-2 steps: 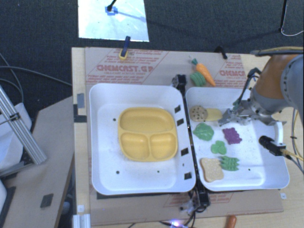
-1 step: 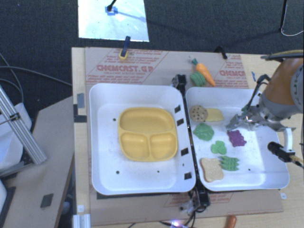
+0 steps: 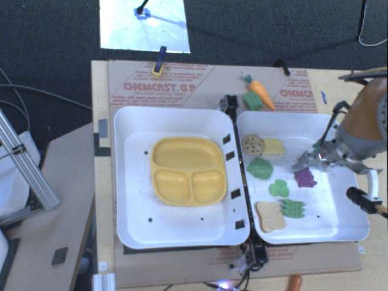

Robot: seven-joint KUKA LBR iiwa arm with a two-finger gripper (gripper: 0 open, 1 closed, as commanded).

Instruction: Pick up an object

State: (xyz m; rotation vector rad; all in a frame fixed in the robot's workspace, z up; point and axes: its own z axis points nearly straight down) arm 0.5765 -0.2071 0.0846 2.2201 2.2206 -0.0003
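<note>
A small purple bunch of grapes point(image 3: 305, 177), knobbly and dark, lies in the right bin point(image 3: 327, 226) near its right side. The hand point(image 3: 308, 160) hovers just beside it, at its far-left edge; its finger state I cannot tell.

Purple grapes point(image 3: 305, 177) flat in right bin point(image 3: 339, 223)

We see a robotics lab: a worktop point(image 3: 200, 77) on dark carpet point(image 3: 48, 35), loose cables point(image 3: 18, 96), aluminium framing point(image 3: 24, 168).
</note>
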